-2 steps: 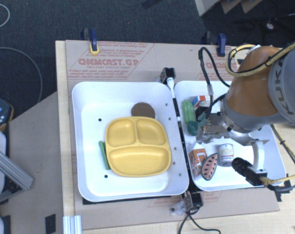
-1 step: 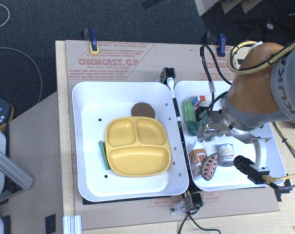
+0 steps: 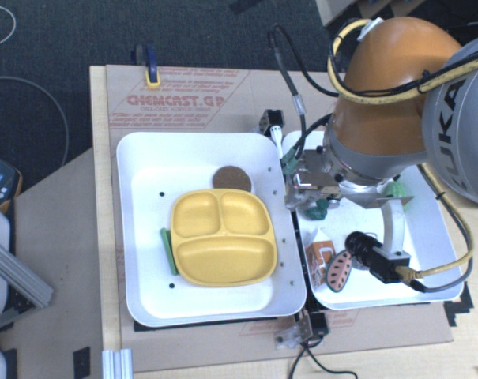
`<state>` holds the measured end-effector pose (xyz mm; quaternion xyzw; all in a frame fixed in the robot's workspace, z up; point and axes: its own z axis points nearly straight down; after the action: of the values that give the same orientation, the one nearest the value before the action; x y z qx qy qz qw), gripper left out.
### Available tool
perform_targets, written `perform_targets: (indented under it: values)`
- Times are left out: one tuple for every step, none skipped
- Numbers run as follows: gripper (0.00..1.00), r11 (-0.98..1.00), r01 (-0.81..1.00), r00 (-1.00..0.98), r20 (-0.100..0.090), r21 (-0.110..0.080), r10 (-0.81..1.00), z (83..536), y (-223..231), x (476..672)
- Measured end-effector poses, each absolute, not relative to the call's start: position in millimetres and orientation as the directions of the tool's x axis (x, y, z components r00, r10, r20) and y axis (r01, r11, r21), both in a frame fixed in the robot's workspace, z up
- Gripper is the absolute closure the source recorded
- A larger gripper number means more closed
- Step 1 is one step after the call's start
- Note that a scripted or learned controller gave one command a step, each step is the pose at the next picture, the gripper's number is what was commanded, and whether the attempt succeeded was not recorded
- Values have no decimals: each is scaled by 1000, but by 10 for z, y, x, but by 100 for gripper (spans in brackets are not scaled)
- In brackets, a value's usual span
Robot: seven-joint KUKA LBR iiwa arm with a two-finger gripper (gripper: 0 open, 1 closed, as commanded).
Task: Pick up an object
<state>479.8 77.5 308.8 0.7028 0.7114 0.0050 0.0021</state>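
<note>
My gripper (image 3: pixel 312 198) hangs low over the left end of the right bin (image 3: pixel 436 235), under the big orange wrist. Right at its tip is a small teal-green object (image 3: pixel 318 208); the view does not show if it is gripped. Near the bin's front left lie an orange snack packet (image 3: pixel 320 257) and a watermelon-slice toy (image 3: pixel 339 271). Another green piece (image 3: pixel 397 189) peeks out from behind the arm further right.
The left bin (image 3: pixel 136 212) holds a yellow divided plate (image 3: pixel 223 237), a brown disc (image 3: pixel 231 178) behind it and a green strip (image 3: pixel 168 251) along its left side. The arm covers much of the right bin.
</note>
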Motion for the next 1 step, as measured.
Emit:
perform_targets:
  values:
    - [100,7,1000,-7,4,12,1000,4055,1265,4800]
